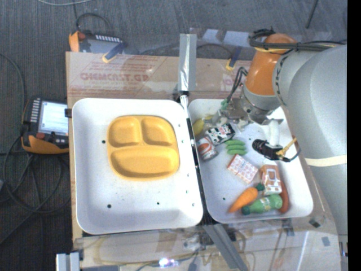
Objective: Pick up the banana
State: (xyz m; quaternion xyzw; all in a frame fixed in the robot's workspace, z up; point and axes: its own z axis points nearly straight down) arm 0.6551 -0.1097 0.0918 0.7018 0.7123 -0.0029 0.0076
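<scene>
The banana (pixel 198 126) shows as a small yellow shape against the left wall of the right bin (pixel 299 205), near its back, partly hidden by neighbouring items. My gripper (pixel 228 117) hangs low over the back of that bin, just right of the banana and directly above a black-and-white patterned item (pixel 219 133). Nothing can be seen held in the gripper.
A yellow divided tray (pixel 144 147) lies in the left bin (pixel 90 208). The right bin also holds a small can (pixel 205 149), a green pod (pixel 237 147), a checkered packet (pixel 242 169), a carrot (pixel 243 199), an orange box (pixel 272 178) and a white bottle (pixel 274 130).
</scene>
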